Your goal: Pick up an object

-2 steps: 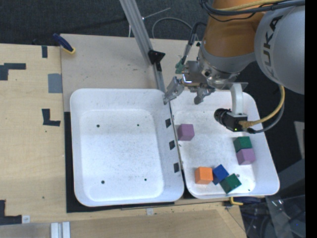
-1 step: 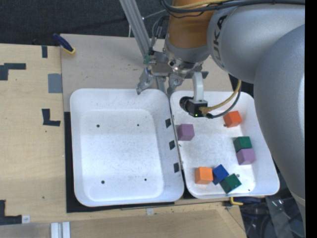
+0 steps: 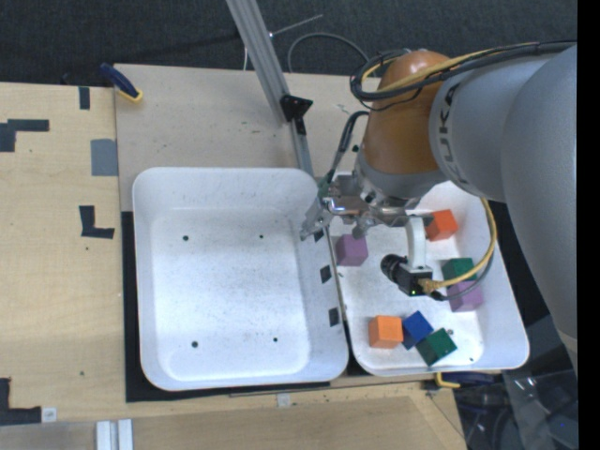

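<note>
My gripper (image 3: 345,218) hangs over the left part of the right bin (image 3: 502,340), close to the wall shared by the two bins. Just below it sits a light purple block (image 3: 352,249); whether the gripper touches it is hidden by the wrist. More blocks lie in this bin: an orange one (image 3: 441,223) at the back, a green one (image 3: 457,268) and a purple one (image 3: 466,296) on the right, and an orange one (image 3: 384,330), a blue one (image 3: 416,327) and a dark green one (image 3: 437,345) at the front.
The left bin (image 3: 150,251) stands beside the right one, their rims touching. A slanted metal pole (image 3: 262,50) runs down to the left bin's back right corner. The arm's cables and a black fitting (image 3: 401,274) hang over the middle of the right bin.
</note>
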### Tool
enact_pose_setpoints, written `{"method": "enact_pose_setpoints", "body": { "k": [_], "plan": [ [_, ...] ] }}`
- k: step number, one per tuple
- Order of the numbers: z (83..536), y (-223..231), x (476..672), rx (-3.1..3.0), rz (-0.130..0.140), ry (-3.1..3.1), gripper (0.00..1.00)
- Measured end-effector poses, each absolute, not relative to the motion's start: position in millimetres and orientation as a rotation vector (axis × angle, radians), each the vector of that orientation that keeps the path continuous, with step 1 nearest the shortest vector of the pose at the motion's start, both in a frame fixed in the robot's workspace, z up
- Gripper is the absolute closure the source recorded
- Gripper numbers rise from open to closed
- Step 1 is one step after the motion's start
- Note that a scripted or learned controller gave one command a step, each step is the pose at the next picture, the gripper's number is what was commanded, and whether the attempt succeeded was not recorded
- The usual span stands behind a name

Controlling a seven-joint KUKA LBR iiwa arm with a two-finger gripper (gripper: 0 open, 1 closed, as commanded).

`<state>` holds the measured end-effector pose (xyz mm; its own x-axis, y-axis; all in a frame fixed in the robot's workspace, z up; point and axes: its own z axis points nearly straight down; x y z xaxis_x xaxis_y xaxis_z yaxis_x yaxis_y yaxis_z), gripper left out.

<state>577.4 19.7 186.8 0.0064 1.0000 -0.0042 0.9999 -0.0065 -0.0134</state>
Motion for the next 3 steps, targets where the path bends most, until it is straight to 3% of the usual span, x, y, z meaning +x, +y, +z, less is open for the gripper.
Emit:
{"method": "enact_pose_setpoints", "body": {
  "k": [1, 2, 3],
  "plan": [
    [239.5, -8.9, 520.5, -2.224, 0.002, -2.218, 0.00],
    [246.2, -6.4, 522.3, -2.218, 0.003, -2.222, 1.00],
    [198.6, 74.5, 566.6, -2.210, 0.003, -2.228, 1.00]
  ]
}}
